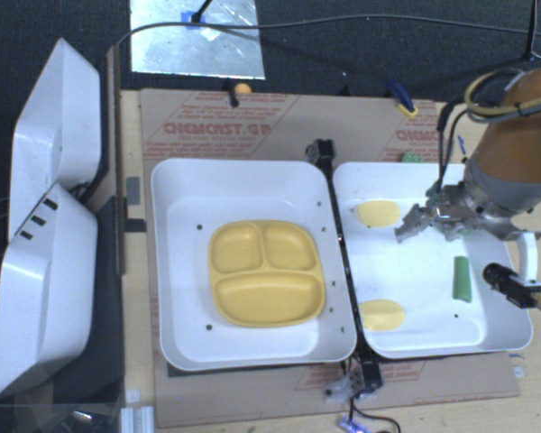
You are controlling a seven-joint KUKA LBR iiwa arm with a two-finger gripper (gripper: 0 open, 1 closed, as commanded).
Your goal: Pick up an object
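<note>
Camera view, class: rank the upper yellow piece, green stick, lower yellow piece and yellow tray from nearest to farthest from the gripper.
1. Upper yellow piece, left of the gripper.
2. Green stick, lower right.
3. Lower yellow piece, below.
4. Yellow tray, left bin.

two white bins, left bin (176, 269) and right bin (433, 332), one yellow divided plate (267, 273), two pale yellow discs (379, 213) (381, 315), one green stick (462, 279)

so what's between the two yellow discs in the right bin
Nothing. In the camera view, bare white floor of the right bin runs from the upper yellow disc to the lower yellow disc. The tool hovers right of the upper one.
</note>
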